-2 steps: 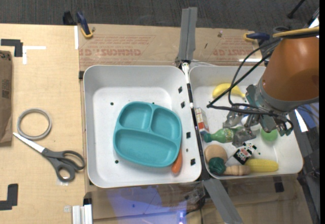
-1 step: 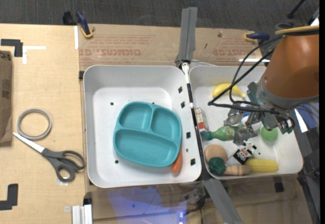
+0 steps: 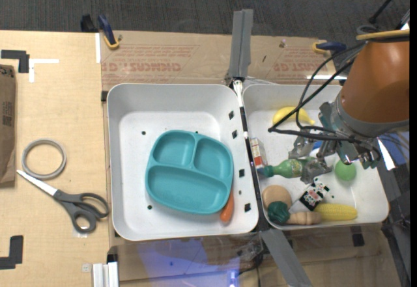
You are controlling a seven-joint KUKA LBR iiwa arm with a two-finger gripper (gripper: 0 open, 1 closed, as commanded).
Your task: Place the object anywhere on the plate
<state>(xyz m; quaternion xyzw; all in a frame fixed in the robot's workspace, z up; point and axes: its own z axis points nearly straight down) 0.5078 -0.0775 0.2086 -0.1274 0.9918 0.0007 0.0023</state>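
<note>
Nearest us, along the front of the right bin (image 3: 371, 214): a corn cob (image 3: 336, 213), a wooden peg-like piece (image 3: 301, 218), a dark green round item (image 3: 277, 213), a tan ball (image 3: 276, 195) and a small black-and-white block (image 3: 312, 197). In the left bin (image 3: 124, 168) we see a carrot (image 3: 227, 209) lying against the front right edge of the teal plate (image 3: 189, 172), touching its rim but not on it. On the surface (image 3: 52, 84) to the left: grey scissors (image 3: 68, 200) and a tape roll (image 3: 43, 157). Mid right bin: green bottle (image 3: 287, 169) lying on its side, a lime-green ball (image 3: 346, 171) just right of it. End effector (image 3: 317, 157) hangs over the bottle; we can't tell its opening or whether it holds anything, cables and wrist hardware clutter it. Further back, a yellow banana-like item (image 3: 287, 114) near the bin's rear wall. Arm's orange band (image 3: 384, 81) fills the upper right.
</note>
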